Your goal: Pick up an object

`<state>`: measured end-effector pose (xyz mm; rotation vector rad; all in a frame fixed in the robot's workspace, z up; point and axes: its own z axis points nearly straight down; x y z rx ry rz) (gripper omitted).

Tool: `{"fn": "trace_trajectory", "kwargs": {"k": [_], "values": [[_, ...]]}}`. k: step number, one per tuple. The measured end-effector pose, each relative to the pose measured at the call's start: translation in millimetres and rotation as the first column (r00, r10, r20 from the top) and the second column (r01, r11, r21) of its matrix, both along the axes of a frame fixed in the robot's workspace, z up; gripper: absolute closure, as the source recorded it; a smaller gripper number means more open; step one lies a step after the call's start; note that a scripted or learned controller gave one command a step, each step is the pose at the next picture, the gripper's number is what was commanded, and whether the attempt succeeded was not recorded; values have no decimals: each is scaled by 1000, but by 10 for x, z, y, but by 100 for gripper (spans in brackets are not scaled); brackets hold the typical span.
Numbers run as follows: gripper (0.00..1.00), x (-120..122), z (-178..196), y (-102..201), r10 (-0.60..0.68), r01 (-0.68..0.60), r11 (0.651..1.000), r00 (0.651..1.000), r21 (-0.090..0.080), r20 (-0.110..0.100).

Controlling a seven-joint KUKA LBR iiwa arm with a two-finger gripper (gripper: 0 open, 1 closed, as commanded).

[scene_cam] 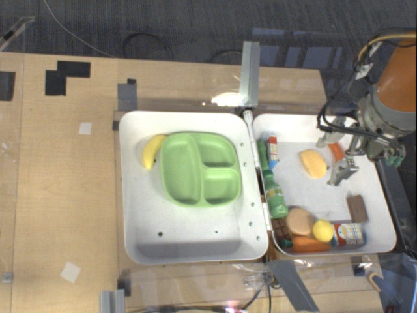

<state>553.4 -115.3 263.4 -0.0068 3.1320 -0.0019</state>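
in the right of the frame the grey gripper hovers, fingers spread and grasping nothing, just beside the pale yellow oval toy in the right white bin, so the approach step seems in hand, needing a shift left and descent.

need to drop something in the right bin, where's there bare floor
Bare patch mid right bin, between the yellow piece, brown block and green bottle. Its near edge is crowded: lemon, carrot, can.
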Motion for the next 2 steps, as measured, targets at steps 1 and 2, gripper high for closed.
{"fn": "trace_trajectory", "kwargs": {"k": [1,2], "values": [[0,414,-1245,-223,46,-46,999,999,3,-14],[0,299,-1733,-418,-15,15,1000,1000,-1,6]]}}
